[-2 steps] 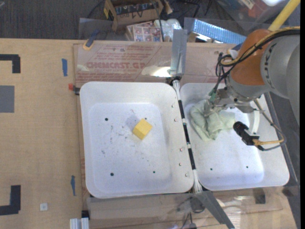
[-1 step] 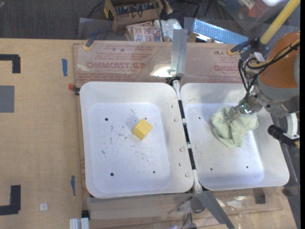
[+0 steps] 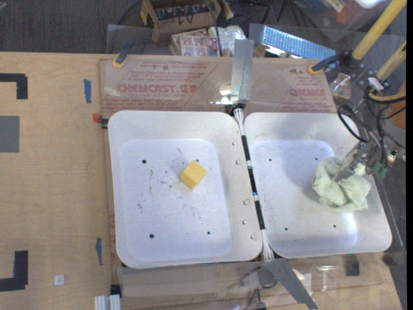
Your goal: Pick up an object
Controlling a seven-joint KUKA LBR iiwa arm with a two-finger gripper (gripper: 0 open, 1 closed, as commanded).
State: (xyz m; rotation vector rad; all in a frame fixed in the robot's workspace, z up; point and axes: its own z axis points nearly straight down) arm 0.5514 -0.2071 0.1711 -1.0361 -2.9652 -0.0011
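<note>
hand (image 3: 353, 166) down on cloth (image 3: 341, 186), right side of right bin (image 3: 290, 129) | open or closed: cannot tell | risk: pinches only a loose fold, cloth slips out on lift; sits near bin wall, hand could foul it | cube (image 3: 192, 175) in left bin (image 3: 168, 123)

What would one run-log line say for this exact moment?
gripper: down at pale green cloth | cloth: right bin | yellow block: left bin, untouched | lift: not seen

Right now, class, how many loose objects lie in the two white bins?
2: a yellow block in the left bin; a pale green cloth in the right bin, at the tool.
</note>
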